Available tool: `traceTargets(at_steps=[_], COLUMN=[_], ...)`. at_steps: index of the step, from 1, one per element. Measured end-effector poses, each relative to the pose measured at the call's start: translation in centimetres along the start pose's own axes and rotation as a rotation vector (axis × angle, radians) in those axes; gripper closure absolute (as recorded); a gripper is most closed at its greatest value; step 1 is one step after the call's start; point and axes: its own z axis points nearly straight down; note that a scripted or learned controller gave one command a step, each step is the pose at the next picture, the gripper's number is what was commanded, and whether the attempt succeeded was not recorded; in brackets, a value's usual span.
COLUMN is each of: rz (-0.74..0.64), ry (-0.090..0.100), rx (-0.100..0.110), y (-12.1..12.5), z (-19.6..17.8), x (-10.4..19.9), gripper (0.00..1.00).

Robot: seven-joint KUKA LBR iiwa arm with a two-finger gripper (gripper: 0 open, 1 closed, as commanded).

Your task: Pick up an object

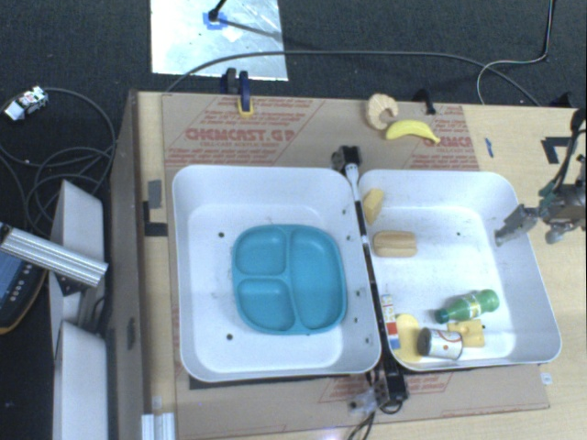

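Note:
The right white bin holds several small objects. A tan bread-like roll lies near its left wall, with a pale yellow piece behind it. A green bottle lies on its side toward the front. In front of it are a yellow block, a white cylinder with a dark end and a flat yellow item. My gripper hovers over the bin's right rim, open, with nothing between its fingers. It is well right of the roll and behind the bottle.
The left white bin contains a blue divided plate. A banana and a tan curled object lie on the cardboard behind the bins. A black divider clip sits where the bins meet.

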Motion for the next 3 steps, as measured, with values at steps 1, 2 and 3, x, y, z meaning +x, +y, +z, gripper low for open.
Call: traceTargets(at_steps=[1, 2, 3], rz=[-0.002, 0.000, 0.001], ry=[0.002, 0.000, 0.000], rx=[0.004, 0.000, 0.001], y=[6.4, 4.6, 4.5], z=[14.3, 13.6, 15.3], x=[-0.8, 0.8, 0.9], gripper=[0.00, 0.00, 0.00])
